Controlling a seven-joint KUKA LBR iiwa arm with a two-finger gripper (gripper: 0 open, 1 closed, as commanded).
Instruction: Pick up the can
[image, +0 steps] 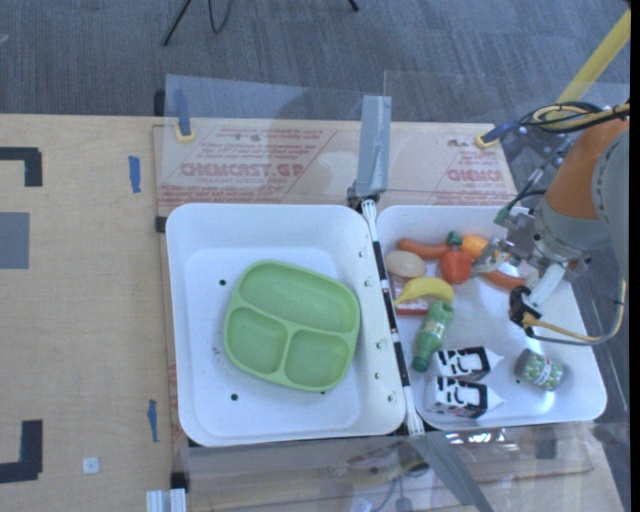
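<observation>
Camera view: gripper (499, 254) hovers over the orange toys (470, 243) in the right bin (588, 396). Can (541, 370) lies apart, nearer the front. Grip state: can't tell.

The pale wooden bench top (80, 330) takes the left and middle part of the camera view. Two shallow white plastic bins stand on it side by side, the left bin (190, 330) and the right bin (592, 395), with their inner rims meeting. Behind the bins lies a flat brownish sheet with red print (250, 165), and the far rims of the bins overlap it. On the bare wood are two black tape corner marks (28, 165), a grey square patch (12, 240) and two short blue tape strips (134, 173).
</observation>
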